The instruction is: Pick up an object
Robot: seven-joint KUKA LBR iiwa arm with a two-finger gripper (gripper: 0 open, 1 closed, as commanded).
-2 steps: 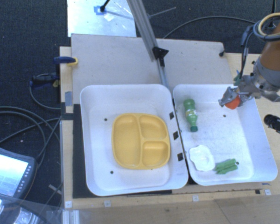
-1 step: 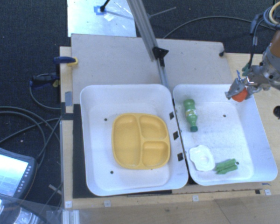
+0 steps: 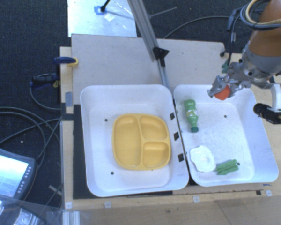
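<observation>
The table is the biggest thing under me, a pale board carrying two shallow white bins side by side. I will take the right bin as my mark for everything else. The left bin touches it along their shared edge, and inside that left bin lies a yellow divided plate, flat, with three compartments, well apart from the right bin's wall.

My arm, grey with its orange band, hangs over the far right corner of the right bin. My fingers sit just above the right bin's far rim, toward its left half, and they are pinching a small orange-red object: I can see it tucked between the metal tips, lifted off the bin floor.

Inside the right bin, near its left wall, lies a green bottle on its side, cap toward the near end. In the near part of the right bin rests a white lumpy piece, and just beside it, toward the bin's near right, a small green toy, the two almost touching.

Outside the right bin, a grey metal pole slants across the table from the far side down to the seam where the two bins meet.
</observation>
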